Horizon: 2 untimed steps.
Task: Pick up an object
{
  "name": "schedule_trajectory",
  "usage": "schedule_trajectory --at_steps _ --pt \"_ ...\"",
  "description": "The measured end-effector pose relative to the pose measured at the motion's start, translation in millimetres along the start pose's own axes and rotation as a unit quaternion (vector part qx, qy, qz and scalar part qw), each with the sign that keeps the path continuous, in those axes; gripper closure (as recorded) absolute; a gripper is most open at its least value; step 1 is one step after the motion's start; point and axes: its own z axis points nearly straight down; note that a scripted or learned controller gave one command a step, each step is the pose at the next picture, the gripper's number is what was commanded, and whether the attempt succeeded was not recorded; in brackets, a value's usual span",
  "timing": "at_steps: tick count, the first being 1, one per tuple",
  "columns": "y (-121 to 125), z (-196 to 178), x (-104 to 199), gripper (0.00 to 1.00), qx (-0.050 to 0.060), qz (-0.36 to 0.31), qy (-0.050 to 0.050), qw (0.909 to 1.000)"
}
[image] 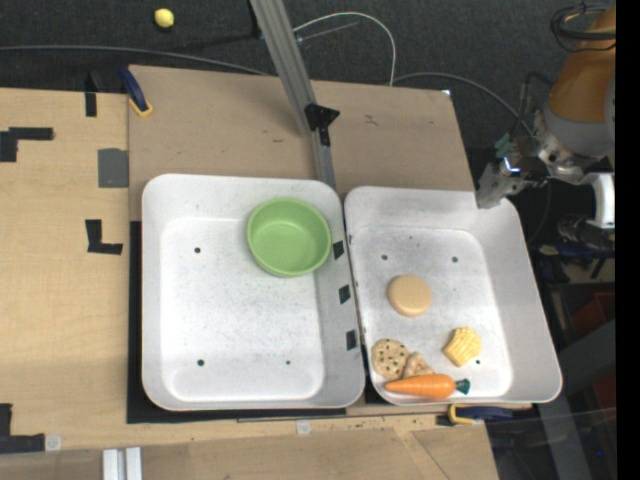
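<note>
Honestly, I can't tell my gripper's [492, 190] state; the round tan piece [409, 295] looks light, stiff, probably smooth, so I'd pinch across its rim.

arm: reaching in from right | end effector [492, 186]: raised, pointing down-left

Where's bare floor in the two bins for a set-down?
Left bin: all floor below and left of the green bowl. Right bin: the upper half above the tan disc. Crowded: its lower edge, with cookie, carrot, yellow piece.
</note>
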Motion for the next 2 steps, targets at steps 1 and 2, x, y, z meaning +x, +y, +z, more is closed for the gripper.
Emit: schedule_trajectory --at_steps 1,2 --pt "1.4 -41.5 0.4 1.00 0.000 0.000 0.000 1.0000" --pt "8.5 -28.7 59.2 1.00 0.003 -0.003 0.002 1.0000"
